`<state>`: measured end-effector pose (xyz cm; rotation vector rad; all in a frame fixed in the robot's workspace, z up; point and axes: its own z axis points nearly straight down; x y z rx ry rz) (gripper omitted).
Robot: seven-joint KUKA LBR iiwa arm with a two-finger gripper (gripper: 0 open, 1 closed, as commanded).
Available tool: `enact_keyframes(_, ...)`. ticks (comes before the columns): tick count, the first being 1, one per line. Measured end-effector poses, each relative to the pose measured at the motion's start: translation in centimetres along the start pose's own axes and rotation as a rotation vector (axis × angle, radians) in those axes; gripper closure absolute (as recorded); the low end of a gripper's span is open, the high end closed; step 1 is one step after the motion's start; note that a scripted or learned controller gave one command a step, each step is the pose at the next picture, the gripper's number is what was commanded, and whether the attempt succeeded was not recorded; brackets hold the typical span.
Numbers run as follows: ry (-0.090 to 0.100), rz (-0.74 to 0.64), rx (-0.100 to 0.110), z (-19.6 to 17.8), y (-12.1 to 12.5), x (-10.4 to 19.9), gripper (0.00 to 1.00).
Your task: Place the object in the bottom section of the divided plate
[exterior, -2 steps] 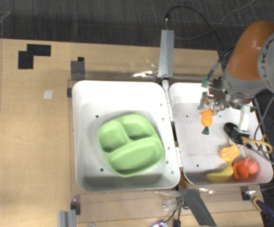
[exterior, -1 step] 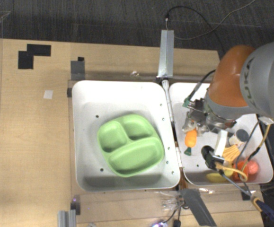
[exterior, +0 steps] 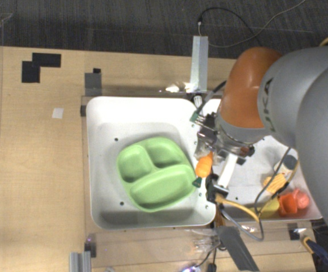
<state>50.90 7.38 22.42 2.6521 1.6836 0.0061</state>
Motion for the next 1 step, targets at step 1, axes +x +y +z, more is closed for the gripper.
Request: enact_keyframes(1, 0.0, 0.0, 0.0, 0.0, 0.0, 0.0, 0.0)
